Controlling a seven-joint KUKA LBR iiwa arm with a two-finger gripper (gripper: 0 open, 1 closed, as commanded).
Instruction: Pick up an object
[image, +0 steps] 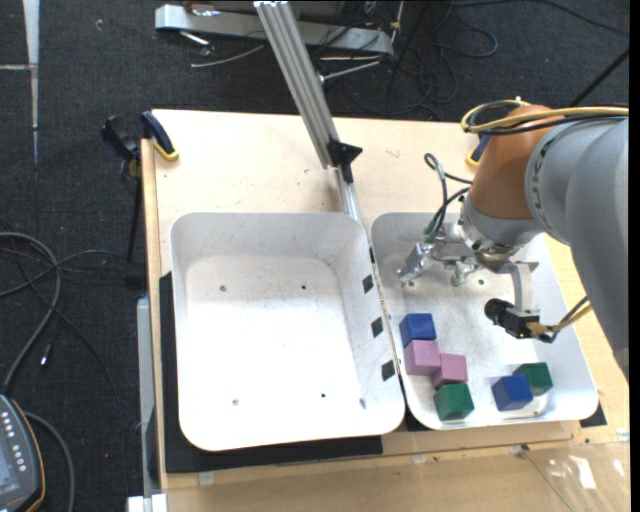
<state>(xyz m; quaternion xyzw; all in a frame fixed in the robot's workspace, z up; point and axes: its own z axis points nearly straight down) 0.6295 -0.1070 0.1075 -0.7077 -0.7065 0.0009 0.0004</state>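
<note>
Your hand (437, 266) hangs over the far end of the right bin (570, 330); you cannot tell its opening from here, and nothing shows in its grip. The blocks sit toward the near end: blue block (418, 328), pink blocks (435, 362), green block (454, 401). Open bin floor lies between them and the hand.

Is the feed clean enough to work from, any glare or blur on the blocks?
Camera view: even lighting, the small blue cube and pink blocks sharp; the left white bin is bright but not washed out; soft shadow under the grey arm's gripper.
</note>
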